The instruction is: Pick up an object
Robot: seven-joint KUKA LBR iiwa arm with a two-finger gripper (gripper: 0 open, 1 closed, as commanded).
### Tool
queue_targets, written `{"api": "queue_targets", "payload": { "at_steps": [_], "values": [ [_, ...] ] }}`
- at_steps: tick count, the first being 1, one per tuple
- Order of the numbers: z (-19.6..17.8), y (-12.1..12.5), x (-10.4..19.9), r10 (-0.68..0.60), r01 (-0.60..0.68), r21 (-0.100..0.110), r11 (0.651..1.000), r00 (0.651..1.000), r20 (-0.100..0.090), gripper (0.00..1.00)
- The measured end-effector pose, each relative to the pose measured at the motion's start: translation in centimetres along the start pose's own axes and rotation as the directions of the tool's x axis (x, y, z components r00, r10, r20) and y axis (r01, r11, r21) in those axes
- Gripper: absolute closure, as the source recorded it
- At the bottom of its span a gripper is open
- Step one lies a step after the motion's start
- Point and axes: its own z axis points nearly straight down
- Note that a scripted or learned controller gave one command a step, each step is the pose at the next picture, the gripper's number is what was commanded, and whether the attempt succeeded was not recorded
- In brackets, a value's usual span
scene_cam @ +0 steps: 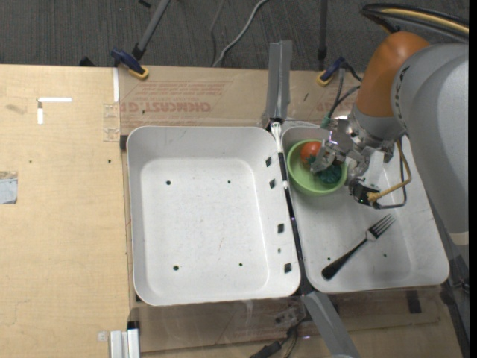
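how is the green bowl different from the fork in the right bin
The bowl is light green and round; the fork is dark, long and thin. The bowl sits at the far end of the right bin with the gripper over it and something red-orange inside; the fork lies nearer the front, on a slant, with nothing touching it. Both rest on the floor of the same white bin.

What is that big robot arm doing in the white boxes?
The robot arm's gripper is reaching down into a green bowl in the right bin. Something red-orange sits in the bowl. A black fork lies nearer the front of that bin. It's trying to pick something up.
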Motion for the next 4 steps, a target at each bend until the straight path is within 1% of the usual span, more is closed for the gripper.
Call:
{"api": "queue_targets", "payload": {
  "at_steps": [1,2,3,4],
  "values": [
    [-19.1,0.3,-3.4,0.074,-0.075,-0.075,0.994,0.997,-0.011,1.00],
    [-21.6,-0.9,2.0,0.515,-0.516,-0.060,0.854,0.856,-0.041,1.00],
    [-1.8,3.7,-9.9,0.300,-0.301,-0.066,0.951,0.953,-0.026,1.00],
    [0.3,-1.1,-1.6,0.426,-0.428,-0.071,0.901,0.904,-0.044,1.00]
  ]
}}
